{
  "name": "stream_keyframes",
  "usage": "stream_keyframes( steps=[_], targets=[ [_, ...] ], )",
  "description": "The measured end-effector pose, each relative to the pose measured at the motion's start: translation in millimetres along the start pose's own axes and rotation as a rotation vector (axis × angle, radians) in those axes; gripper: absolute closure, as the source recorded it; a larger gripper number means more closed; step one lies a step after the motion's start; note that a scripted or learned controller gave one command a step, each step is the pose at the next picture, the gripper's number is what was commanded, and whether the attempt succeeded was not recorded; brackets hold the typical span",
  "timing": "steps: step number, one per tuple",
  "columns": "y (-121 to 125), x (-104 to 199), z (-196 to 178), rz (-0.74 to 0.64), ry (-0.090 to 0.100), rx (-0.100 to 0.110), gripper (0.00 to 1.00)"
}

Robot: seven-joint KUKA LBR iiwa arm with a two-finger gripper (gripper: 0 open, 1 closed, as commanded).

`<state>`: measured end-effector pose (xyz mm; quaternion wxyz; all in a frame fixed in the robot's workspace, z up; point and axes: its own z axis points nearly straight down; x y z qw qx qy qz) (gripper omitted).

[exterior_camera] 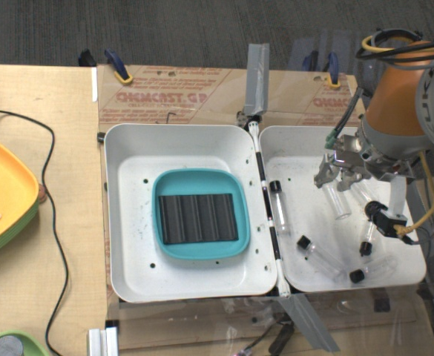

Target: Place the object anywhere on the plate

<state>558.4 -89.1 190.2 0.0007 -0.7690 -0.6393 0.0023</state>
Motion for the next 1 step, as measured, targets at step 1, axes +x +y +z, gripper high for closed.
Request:
stream_keyframes(
  steps=[1],
  targets=[
    [0.0, 0.1, -0.1, 0.0, 0.0, 0.0, 0.0]
  ],
)
